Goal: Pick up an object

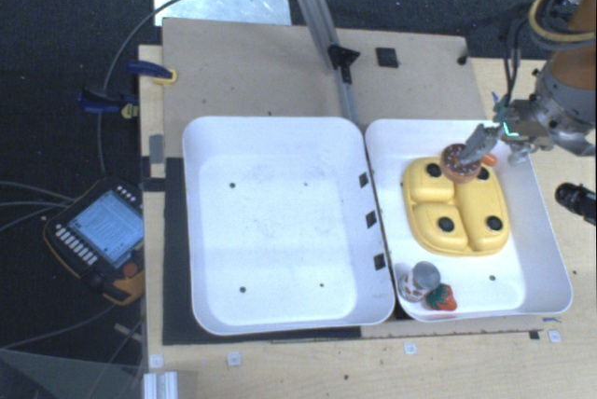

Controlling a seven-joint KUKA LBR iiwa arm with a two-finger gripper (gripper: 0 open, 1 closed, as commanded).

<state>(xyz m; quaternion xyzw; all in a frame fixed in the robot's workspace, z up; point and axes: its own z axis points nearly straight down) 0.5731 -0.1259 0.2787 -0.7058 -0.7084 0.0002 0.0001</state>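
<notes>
Over the far part of the right bin (536,201), the gripper (478,145) reaches in from the right, its grey fingers slanting down toward a small brown ring-shaped object (457,164). Whether the fingers are spread or closed cannot be told from this angle, nor whether they touch the ring. The brown ring sits at the far edge of a large yellow moulded object (455,206), which lies flat in the middle of the right bin and shows several dark spots on its top. Just beyond the ring, a small orange-red piece (487,160) is visible beside the gripper. Near corner of the same bin: a small grey round item (425,275) with a green and red item (442,297) touching it. The arm (564,61), grey with an orange band, stands at the right edge above the bench. The left bin (201,201) lies alongside the right one, their rims meeting. A handheld control pendant (98,234) rests off the bench to the left.
</notes>
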